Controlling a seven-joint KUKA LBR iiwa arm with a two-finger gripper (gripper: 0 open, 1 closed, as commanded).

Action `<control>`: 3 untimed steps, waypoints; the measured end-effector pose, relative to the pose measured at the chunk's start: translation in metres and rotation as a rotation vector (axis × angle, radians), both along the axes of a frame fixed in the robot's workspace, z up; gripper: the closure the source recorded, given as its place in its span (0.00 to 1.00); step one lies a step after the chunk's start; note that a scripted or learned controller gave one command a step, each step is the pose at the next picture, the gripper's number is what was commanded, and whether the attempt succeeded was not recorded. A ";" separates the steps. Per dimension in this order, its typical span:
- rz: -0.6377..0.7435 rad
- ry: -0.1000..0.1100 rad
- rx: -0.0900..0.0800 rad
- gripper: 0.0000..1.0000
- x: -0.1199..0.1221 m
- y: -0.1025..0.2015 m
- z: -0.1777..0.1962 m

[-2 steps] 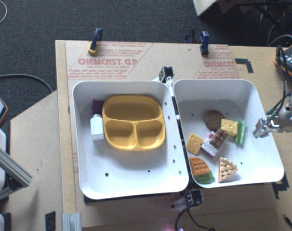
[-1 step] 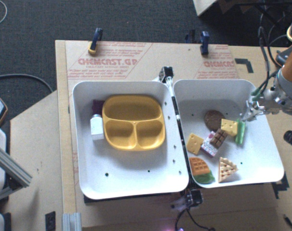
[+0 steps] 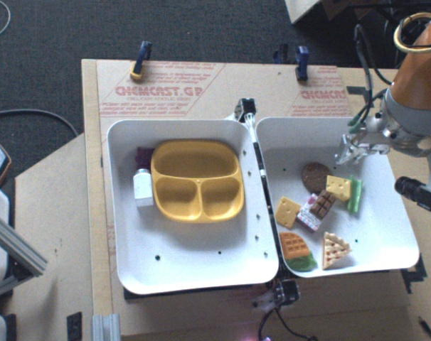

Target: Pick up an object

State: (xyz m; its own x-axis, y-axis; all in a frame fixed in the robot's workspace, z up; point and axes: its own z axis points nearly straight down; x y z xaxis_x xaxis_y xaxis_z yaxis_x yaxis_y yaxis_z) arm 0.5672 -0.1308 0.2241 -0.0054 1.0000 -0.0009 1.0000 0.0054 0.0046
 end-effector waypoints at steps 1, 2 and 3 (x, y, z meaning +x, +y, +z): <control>0.001 -0.002 0.001 1.00 0.050 0.040 0.000; -0.001 -0.001 0.000 1.00 0.086 0.077 -0.009; -0.003 -0.001 0.000 1.00 0.108 0.086 0.004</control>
